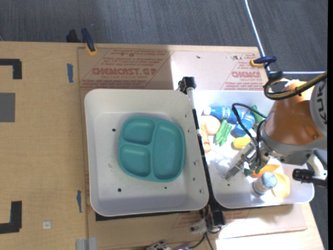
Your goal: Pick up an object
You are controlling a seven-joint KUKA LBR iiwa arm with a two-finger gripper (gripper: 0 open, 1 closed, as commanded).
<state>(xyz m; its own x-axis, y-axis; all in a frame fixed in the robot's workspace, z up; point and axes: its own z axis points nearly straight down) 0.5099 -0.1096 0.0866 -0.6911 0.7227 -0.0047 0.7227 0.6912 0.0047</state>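
Note:
My gripper (237,167) hangs low inside the right bin (234,194), over its white floor near the middle. Small objects lie around it. A blue bottle (222,112) and a peach round piece (209,124) rest at the bin's far left. A green piece (223,132) and a yellow piece (241,142) sit just beyond the gripper. To its right are a small clear bottle with a grey cap (266,181) and an orange piece (281,185). The wrist, with its orange band (291,120), hides part of the pile.
The left bin (99,139) holds a teal divided plate (152,148). A black bar (196,129) runs between the two bins. Black cables (244,120) loop over the right bin's objects. Cardboard sheets (125,69) lie under both bins.

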